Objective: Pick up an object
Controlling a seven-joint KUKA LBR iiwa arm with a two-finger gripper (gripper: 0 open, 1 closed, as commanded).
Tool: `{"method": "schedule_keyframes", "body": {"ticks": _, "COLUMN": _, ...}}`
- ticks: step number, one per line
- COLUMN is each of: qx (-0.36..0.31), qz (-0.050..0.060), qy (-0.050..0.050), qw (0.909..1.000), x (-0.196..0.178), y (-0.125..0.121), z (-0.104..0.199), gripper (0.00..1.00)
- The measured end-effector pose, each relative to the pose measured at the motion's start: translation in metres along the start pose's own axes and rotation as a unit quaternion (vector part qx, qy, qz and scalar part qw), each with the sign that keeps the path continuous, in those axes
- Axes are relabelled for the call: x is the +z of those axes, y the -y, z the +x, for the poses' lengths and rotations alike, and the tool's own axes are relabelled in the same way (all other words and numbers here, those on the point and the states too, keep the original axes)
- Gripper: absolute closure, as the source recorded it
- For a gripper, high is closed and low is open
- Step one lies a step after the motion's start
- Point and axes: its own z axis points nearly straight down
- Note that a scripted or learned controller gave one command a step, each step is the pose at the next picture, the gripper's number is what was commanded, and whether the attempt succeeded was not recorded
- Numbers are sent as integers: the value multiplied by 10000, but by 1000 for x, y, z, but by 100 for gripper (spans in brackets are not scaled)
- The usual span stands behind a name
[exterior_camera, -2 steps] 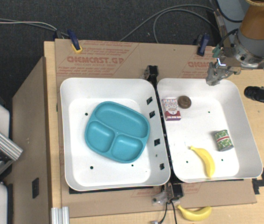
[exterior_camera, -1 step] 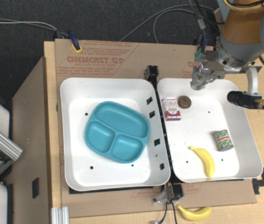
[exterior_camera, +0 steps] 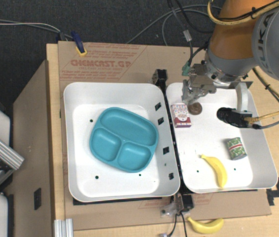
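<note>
Banana (exterior_camera: 215, 169); green packet (exterior_camera: 235, 148) beside

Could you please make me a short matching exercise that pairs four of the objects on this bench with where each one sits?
Things:
1. Blue divided plate
2. Banana
3. Small green packet
4. Red and white carton

Places:
A. Right bin, near its front edge
B. Right bin, by the wall next to the left bin, close to the gripper
C. Middle of the left bin
D. Right bin, towards its right side, just behind the banana

Pairs: 1-C, 2-A, 3-D, 4-B
</note>
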Motion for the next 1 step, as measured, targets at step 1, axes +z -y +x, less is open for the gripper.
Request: {"method": "schedule_keyframes", "body": {"ticks": 1, "qx": 2, "qz": -2, "qy": 2, "qw": 10000, "x": 1, "y": 22, "z": 53, "gripper": 100}}
